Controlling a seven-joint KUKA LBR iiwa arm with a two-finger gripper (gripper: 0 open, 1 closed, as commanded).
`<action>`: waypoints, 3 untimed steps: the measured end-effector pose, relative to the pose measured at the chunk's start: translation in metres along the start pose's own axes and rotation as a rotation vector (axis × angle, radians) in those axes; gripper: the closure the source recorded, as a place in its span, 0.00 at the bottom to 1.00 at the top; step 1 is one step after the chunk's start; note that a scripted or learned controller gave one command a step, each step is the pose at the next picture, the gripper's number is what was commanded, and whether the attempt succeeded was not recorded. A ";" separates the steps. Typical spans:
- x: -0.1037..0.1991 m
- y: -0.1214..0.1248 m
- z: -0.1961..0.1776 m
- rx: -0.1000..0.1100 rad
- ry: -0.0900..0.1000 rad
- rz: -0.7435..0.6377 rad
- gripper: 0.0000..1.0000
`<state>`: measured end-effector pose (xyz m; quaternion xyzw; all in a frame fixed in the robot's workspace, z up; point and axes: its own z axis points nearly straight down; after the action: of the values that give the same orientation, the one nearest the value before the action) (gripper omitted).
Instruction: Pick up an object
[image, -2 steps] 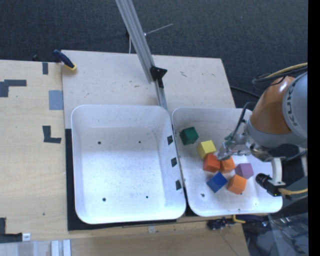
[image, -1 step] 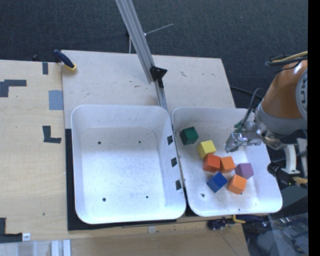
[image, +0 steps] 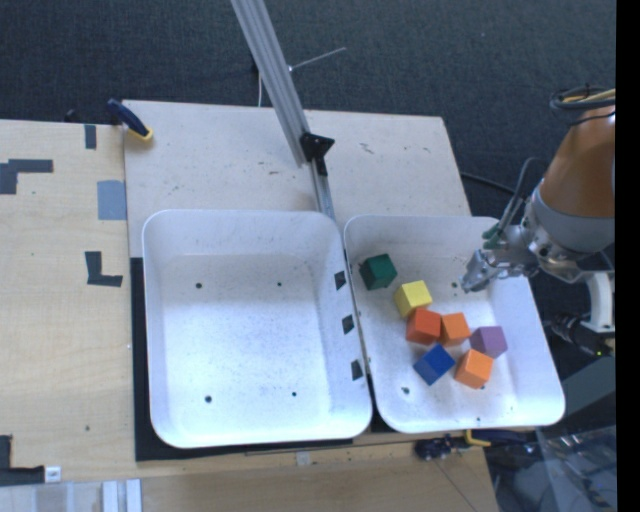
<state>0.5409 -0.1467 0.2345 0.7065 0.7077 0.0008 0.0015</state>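
The two-finger metal gripper (image: 478, 277) is seen above the right white bin (image: 520, 400), grasping nothing; whether it is clenched cannot be told. Small coloured cubes (image: 440, 335) are gathered beside it.

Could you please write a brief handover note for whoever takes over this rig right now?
Gripper: over the right bin, near its far right side, with nothing visibly between its fingers; whether it is open or shut is unclear.
Things: all in the right bin: green cube, yellow cube, red cube, two orange cubes, purple cube, blue cube.
Done: nothing lifted yet.
Left: grasp one cube and raise it; the yellow one looks nearest.
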 end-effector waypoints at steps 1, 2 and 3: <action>0.000 0.001 -0.039 0.000 0.000 0.000 1.00; 0.063 0.012 -0.035 0.004 0.002 -0.006 1.00; 0.115 0.022 -0.038 0.004 0.003 -0.005 1.00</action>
<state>0.5624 -0.0312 0.2724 0.7046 0.7096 0.0003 -0.0009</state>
